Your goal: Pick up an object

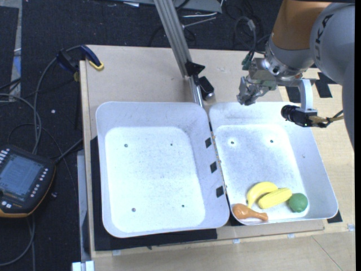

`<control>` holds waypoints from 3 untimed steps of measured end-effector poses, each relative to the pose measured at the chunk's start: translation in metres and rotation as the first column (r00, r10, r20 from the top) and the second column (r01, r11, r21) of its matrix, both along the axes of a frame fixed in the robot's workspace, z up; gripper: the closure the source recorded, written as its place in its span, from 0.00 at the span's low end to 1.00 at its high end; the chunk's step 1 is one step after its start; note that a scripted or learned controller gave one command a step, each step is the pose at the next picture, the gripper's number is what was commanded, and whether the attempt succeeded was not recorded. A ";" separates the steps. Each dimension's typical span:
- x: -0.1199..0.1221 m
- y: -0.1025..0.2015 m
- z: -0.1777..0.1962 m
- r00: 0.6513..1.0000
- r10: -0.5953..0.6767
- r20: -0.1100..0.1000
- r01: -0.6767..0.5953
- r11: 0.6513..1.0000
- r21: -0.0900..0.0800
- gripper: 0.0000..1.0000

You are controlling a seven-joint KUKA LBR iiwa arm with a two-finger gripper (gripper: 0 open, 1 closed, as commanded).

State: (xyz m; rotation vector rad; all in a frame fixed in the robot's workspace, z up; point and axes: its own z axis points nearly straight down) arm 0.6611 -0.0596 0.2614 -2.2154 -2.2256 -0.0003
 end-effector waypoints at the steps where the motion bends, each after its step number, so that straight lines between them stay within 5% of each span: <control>1: -0.007 0.052 -0.017 1.000 0.000 -0.001 0.000 1.000 0.000 1.00; 3: -0.039 0.154 -0.035 1.000 0.000 0.000 0.000 1.000 0.000 1.00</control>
